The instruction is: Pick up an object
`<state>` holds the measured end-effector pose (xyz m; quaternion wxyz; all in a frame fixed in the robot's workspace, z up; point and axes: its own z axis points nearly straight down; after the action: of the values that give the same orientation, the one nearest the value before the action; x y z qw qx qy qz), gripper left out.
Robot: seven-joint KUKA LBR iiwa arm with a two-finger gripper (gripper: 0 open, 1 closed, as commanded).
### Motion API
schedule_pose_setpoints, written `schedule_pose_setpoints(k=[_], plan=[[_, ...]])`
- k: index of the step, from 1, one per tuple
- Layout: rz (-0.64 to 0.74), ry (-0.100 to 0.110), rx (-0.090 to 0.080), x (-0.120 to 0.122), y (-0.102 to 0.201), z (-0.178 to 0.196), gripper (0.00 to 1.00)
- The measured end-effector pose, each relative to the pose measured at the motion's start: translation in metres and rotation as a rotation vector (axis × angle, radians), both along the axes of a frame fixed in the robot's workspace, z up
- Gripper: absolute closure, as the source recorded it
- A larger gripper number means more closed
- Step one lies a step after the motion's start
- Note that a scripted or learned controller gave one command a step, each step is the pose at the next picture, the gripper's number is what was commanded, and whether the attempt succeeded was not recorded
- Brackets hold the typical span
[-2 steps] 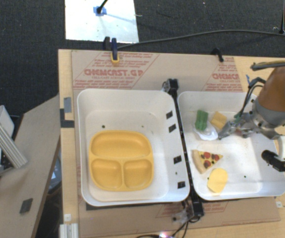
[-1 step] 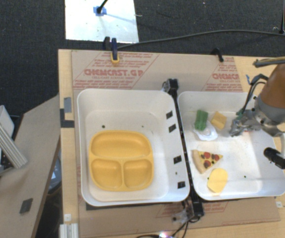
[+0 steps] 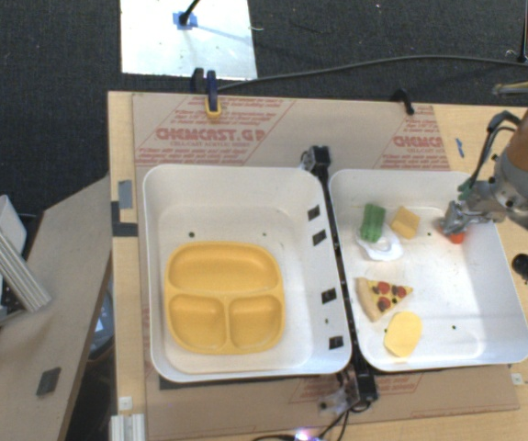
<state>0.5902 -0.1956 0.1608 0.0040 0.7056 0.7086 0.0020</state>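
Wooden bench (image 3: pixel 245 118) bearing two shallow white bins. Left white bin (image 3: pixel 199 191): yellow divided plastic tray (image 3: pixel 225 296). Right white bin (image 3: pixel 493 283), landmark: pizza-slice toy (image 3: pixel 383 295) at centre, yellow oval piece (image 3: pixel 403 333) nearer front rim, green block (image 3: pixel 373 221) and yellow cheese wedge (image 3: pixel 405 221) toward back rim. Gripper (image 3: pixel 454 222) low at back right, over small red object (image 3: pixel 455 237); jaw state: cannot tell. Risk: off-centre closure, red object pushed aside or slipped.

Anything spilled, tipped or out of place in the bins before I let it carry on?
Nothing stands out. The yellow divided tray lies flat in the left bin. In the right bin the green piece, yellow block, pizza slice and yellow disc lie loose. The gripper is low over a small red item.
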Motion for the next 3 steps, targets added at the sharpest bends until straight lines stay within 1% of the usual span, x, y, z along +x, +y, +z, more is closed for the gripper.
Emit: schedule_pose_setpoints(k=[1, 2, 3], plan=[[0.001, 0.002, 0.001, -0.001, -0.001, 0.044, 1.00], [0.002, 0.004, 0.001, 0.000, -0.001, 0.066, 1.00], [0.005, 0.007, 0.005, -0.013, 0.056, 0.063, 1.00]])
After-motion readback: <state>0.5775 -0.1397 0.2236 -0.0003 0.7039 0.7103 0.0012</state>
